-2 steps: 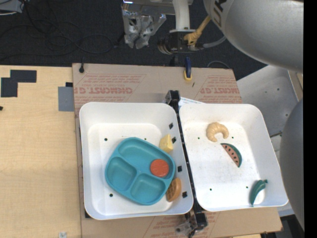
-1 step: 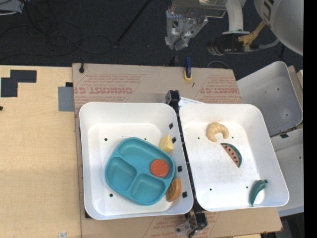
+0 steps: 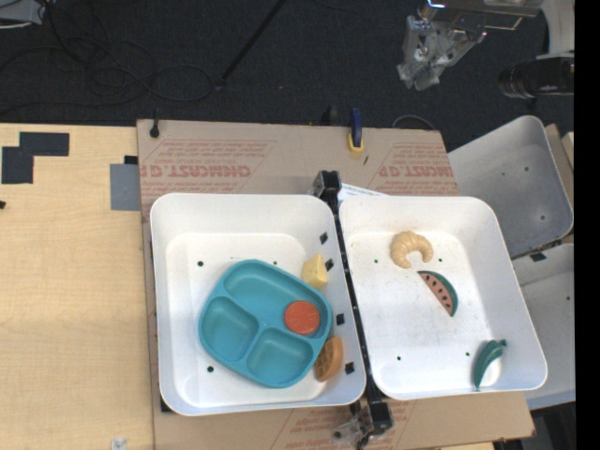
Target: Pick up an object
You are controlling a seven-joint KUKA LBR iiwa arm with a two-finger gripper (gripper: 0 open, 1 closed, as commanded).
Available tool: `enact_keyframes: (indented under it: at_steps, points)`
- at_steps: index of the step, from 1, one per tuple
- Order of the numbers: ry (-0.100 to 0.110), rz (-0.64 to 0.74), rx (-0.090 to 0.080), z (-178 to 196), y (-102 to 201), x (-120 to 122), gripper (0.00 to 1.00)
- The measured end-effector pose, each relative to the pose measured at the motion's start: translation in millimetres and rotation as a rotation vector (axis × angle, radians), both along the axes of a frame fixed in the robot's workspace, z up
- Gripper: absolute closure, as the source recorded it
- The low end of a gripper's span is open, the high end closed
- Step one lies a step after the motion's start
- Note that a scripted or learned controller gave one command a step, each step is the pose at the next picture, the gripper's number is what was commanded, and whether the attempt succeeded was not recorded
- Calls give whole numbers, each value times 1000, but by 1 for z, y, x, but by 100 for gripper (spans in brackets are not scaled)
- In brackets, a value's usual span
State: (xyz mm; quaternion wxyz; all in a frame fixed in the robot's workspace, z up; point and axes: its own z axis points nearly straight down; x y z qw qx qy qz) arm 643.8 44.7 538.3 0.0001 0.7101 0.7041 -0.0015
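The bench (image 3: pixel 66 279) has a light wood surface and carries a brown cardboard sheet (image 3: pixel 281 162) printed with red lettering. Two shallow white bins sit side by side on this sheet, touching along their inner walls.

The left bin (image 3: pixel 173 242) contains a teal divided tray (image 3: pixel 239 331), set at a slant with three compartments visible. A round orange-red disc (image 3: pixel 302 318) lies in the tray compartment nearest the right bin. A small pale yellow piece (image 3: pixel 316 271) rests just beside the tray's upper right corner, against the bin's right wall. A tan, cookie-like item (image 3: pixel 328 358) lies at the tray's lower right edge, near the bin's front corner.

The right bin (image 3: pixel 506 261) holds three candidate objects for picking. A croissant (image 3: pixel 412 247) lies in the upper middle of the bin floor. A watermelon slice (image 3: pixel 439 292), red with a green rind, lies just below and to the right of the croissant, apart from it. A green leaf-shaped item (image 3: pixel 487 361) rests at the lower right corner, against the bin wall.

The gripper (image 3: pixel 424 59) hangs over the dark floor behind the bench, well apart from both bins and all objects. Nothing is visible between its fingers. Whether the fingers stand apart or together cannot be determined from this view.
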Motion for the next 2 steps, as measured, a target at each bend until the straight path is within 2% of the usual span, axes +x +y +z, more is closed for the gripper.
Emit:
enact_keyframes:
  at_steps: [1, 2]
  points:
    - [10, 6, 1, -72, 6, -55, 100]
    - [-1, 11, 3, -25, 17, -95, 100]
